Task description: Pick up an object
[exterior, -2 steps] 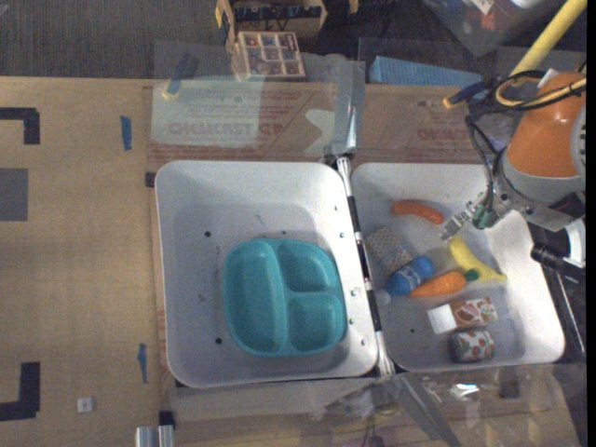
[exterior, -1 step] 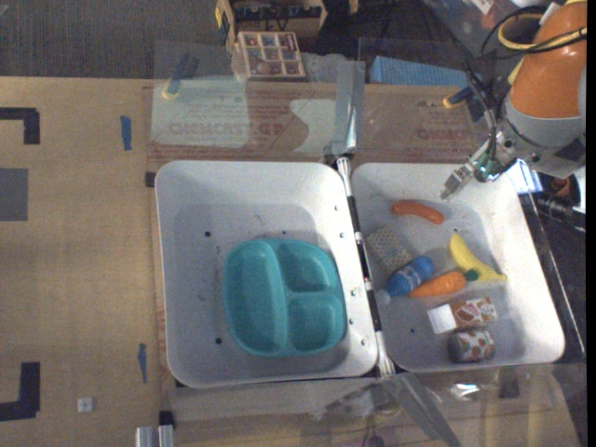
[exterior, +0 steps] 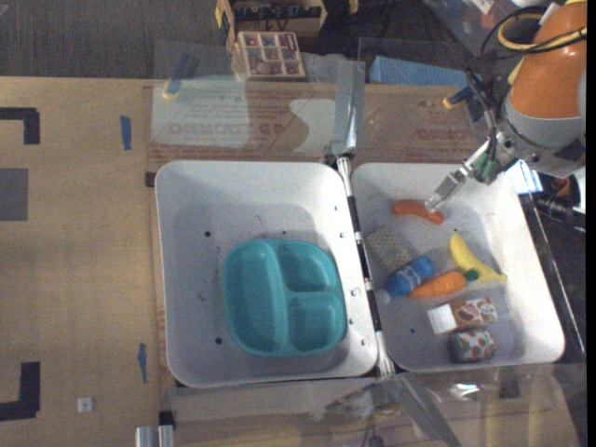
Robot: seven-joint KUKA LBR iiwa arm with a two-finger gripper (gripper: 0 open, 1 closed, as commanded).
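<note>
The right bin (exterior: 531,250) holds several small items: an orange piece (exterior: 416,211) near its back, a yellow banana (exterior: 470,257), a blue bottle (exterior: 410,276), an orange carrot (exterior: 440,284), a grey patterned block (exterior: 388,247), a white-and-red packet (exterior: 463,314) and a spotted can (exterior: 470,345). My gripper (exterior: 443,192) reaches in from the upper right and hangs just above and to the right of the orange piece. Nothing shows between its tips.
The left bin (exterior: 186,203) holds a teal divided plate (exterior: 282,296). A metal divider (exterior: 346,119) runs behind the bins. Cardboard boxes (exterior: 270,26) stand beyond the bench's back edge. Blue tape marks (exterior: 126,131) lie on the wooden bench.
</note>
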